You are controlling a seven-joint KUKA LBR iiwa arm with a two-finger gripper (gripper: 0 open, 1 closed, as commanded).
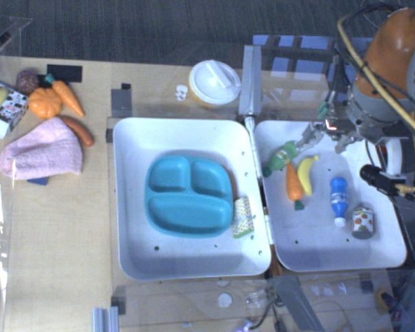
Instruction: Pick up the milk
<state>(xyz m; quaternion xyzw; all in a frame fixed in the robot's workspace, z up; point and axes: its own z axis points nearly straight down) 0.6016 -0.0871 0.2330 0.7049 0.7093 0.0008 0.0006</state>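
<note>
**Hand spread over the right bin, milk far from it**

The arm [394,54] reaches in from the right and hangs its hand [326,141] over the back part of the right bin [387,254]. The fingers [308,138] stand wide apart, with nothing between them.

The milk [362,221], a small pale carton with a brownish mark on it, lies on the floor of the right bin near its front right corner. It is well apart from the hand and touches no other thing. Just to its left lies a blue bottle [339,198], cap toward the front.

Further left in the same bin, a banana [305,173] and a carrot [294,182] lie side by side, touching or nearly so. A green bottle [282,156] lies behind them, near the bin's left wall and just below the hand's left finger.

The left bin [124,254] holds a blue tray [190,194] with compartments. A small patterned sponge [243,216] leans at the tray's right front corner.

On the worktop [55,241], behind the bins, sits a round white lid [215,81]. At the far left lie a pink cloth [41,151], a small pumpkin [44,102], a second carrot [70,97] and a sausage [79,130].
</note>
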